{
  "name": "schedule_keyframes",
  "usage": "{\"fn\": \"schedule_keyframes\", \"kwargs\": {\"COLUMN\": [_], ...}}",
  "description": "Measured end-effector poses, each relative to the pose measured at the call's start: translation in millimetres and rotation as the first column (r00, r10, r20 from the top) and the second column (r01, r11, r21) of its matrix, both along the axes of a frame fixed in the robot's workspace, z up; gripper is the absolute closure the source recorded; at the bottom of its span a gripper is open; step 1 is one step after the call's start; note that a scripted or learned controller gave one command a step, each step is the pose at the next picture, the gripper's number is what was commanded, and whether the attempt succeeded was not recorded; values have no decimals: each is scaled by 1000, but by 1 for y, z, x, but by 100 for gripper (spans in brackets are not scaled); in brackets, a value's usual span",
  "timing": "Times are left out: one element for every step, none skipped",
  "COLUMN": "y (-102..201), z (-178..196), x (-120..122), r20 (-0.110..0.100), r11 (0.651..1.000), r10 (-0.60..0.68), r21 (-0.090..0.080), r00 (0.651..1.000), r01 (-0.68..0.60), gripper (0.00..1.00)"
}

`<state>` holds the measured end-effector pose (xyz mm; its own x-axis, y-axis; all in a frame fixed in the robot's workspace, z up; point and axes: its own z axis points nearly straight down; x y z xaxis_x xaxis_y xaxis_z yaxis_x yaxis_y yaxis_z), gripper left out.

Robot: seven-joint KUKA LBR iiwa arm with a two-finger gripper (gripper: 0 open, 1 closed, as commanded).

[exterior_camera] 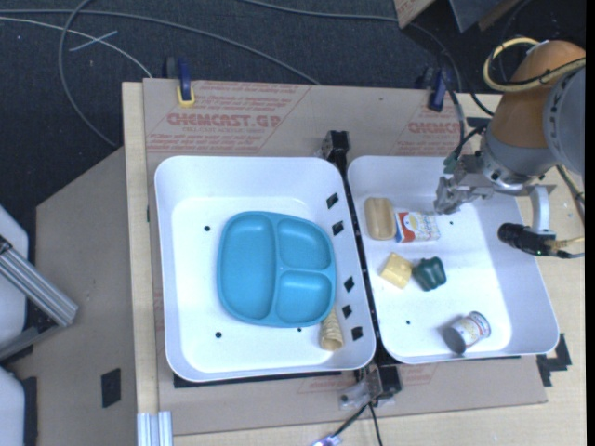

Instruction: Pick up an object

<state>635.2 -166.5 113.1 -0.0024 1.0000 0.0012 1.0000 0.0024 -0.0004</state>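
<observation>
**Over the right bin, jaws above the carton**

The desk (242, 124) under me is a pale board with red lettering, clamped at its far edge. Taking the blue tray as my landmark: the left bin (177, 249) holds that blue tray (276, 269), a three-compartment plate lying flat near the bin's middle. The right bin (511, 305) sits just right of the tray's bin, the two touching along a black divider.

My arm (539, 100) comes in from well right of and beyond the tray, grey with the orange band high up. My jaws (449, 198) hang over the far part of the right bin; from this angle I cannot tell whether they are spread or closed, and I see nothing between them.

Things to pick, all right of the tray: a small white carton with red and blue print (416, 227) lies flat just below and left of my jaws. A tan bread-like block (378, 217) lies just beside the carton, on its tray side. Nearer than these, a yellow wedge (397, 270) touches a dark green pepper-like piece (429, 273). Farther toward the near edge, a small can (467, 332) lies on its side, well apart from the others. A tan cone-like piece (331, 332) rests against the tray's near right corner, in the left bin.
</observation>
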Motion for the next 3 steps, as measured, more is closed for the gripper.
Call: {"fn": "schedule_keyframes", "kwargs": {"y": [3, 0, 1], "z": [49, 94, 139], "x": [-8, -2, 6], "r20": [4, 5, 5], "r11": [1000, 1000, 1000], "r10": [-1, -1, -1], "r21": [-2, -2, -2], "r00": [1000, 1000, 1000], "r01": [1, 1, 1], "gripper": [100, 100, 100]}}
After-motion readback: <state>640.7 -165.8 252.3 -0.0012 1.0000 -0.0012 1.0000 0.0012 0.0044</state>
